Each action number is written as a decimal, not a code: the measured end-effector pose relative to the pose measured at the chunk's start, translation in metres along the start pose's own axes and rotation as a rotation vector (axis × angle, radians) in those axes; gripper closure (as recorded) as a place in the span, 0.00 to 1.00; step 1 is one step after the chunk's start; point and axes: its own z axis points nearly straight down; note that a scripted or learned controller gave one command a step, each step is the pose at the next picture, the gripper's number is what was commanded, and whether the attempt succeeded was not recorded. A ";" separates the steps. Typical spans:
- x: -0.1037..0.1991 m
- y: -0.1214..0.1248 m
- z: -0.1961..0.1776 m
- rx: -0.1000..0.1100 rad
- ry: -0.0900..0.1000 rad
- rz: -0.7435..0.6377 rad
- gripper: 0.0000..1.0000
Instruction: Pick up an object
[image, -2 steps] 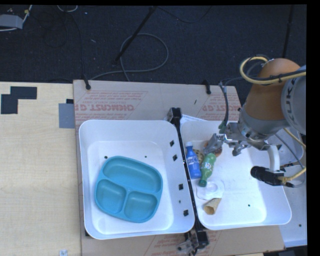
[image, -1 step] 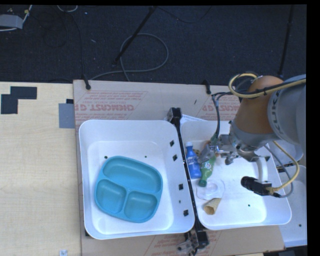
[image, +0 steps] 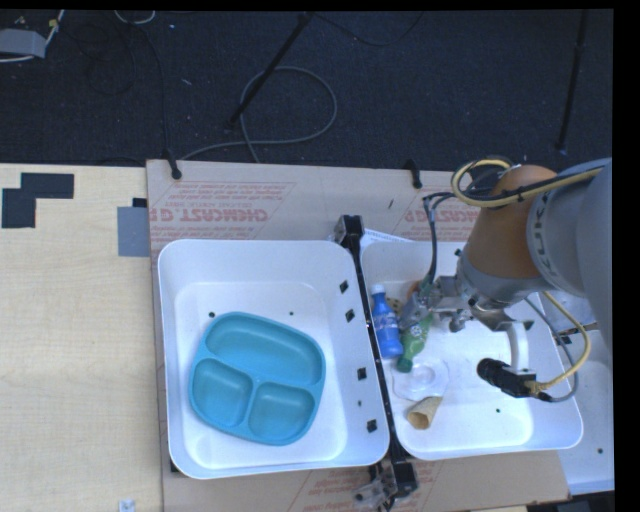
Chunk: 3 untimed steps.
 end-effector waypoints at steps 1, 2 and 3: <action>0.003 -0.002 -0.006 0.013 0.010 0.003 1.00; -0.002 -0.001 -0.069 0.009 0.013 -0.002 1.00; 0.001 0.002 -0.131 0.008 0.013 -0.009 1.00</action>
